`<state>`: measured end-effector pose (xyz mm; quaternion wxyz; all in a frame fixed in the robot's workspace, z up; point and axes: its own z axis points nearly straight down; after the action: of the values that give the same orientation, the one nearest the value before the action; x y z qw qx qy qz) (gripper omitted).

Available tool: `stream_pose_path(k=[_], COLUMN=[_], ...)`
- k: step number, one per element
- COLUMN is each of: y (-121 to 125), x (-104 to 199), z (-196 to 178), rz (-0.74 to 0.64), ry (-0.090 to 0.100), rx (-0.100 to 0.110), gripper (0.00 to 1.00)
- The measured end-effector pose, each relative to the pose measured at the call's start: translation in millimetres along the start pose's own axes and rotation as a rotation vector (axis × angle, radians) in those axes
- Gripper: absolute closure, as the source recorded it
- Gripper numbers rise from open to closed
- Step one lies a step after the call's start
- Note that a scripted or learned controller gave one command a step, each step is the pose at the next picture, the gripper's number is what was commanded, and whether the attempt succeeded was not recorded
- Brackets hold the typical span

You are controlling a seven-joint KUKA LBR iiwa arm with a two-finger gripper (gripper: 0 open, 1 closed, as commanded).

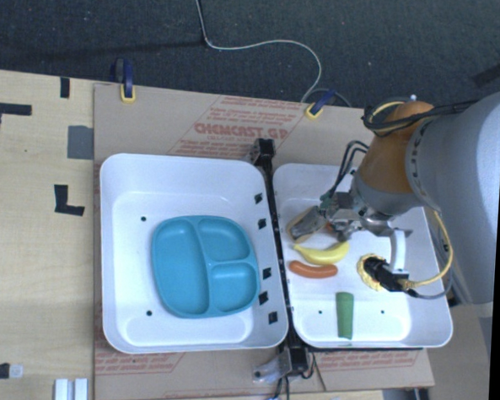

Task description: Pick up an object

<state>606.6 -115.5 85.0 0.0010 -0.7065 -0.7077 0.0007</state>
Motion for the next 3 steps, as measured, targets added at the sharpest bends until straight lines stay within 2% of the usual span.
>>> stream_pose_path(k=[1, 3], y=[1, 12], x=[1, 7], z=[-12, -100], rz=[-0.001, -0.001], ry=[0.001, 0.0], rx=[-0.003, -0.006], gripper=[1.0, 1.0])
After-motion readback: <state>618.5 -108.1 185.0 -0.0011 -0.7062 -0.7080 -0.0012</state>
